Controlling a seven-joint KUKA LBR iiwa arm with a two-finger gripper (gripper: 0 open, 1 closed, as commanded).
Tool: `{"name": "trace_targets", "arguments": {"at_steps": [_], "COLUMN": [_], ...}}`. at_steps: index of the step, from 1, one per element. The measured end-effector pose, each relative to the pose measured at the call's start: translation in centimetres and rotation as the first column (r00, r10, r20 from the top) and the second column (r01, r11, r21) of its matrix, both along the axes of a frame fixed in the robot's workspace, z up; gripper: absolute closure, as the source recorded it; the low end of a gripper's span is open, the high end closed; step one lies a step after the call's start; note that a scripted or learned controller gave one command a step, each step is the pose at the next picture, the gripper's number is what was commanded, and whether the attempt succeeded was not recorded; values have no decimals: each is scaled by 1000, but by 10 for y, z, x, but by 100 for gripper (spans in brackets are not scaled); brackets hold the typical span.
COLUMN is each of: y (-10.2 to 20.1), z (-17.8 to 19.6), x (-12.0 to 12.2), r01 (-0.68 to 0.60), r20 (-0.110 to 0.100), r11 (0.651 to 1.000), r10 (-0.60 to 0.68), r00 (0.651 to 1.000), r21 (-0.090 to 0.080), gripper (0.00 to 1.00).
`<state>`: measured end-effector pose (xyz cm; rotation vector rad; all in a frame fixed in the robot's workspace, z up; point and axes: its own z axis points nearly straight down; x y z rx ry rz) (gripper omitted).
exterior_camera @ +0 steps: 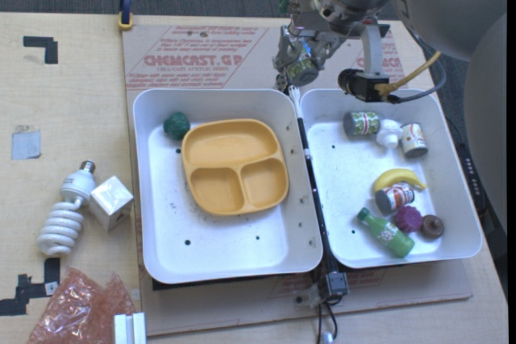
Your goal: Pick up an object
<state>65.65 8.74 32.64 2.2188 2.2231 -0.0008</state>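
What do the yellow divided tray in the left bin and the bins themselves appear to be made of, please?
Yellow divided tray: probably moulded plastic, matte to satin; one even colour, rounded compartment edges, soft dull highlights.
Left bin and right bin: likely thin formed plastic, smooth and slightly glossy; rounded corners, rolled rims, faint reflections. Coated metal cannot be excluded.

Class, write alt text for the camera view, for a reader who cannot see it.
A grey arm's end effector hangs above the far rims of two white bins. The left bin holds a yellow tray and a green ball; the right bin holds a banana, a green bottle, cans and other small items.
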Motion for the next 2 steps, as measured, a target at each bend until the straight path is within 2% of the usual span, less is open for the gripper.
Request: {"name": "trace_targets", "arguments": {"at_steps": [1, 2], "y": [-16, -37], "z": [9, -7], "x": [-5, 2], "r01": [4, 5], "r20": [1, -1], "r11": [1000, 1000], "r10": [-4, -5], "r00": [1000, 1000], "r21": [0, -1], "gripper": [100, 100]}}
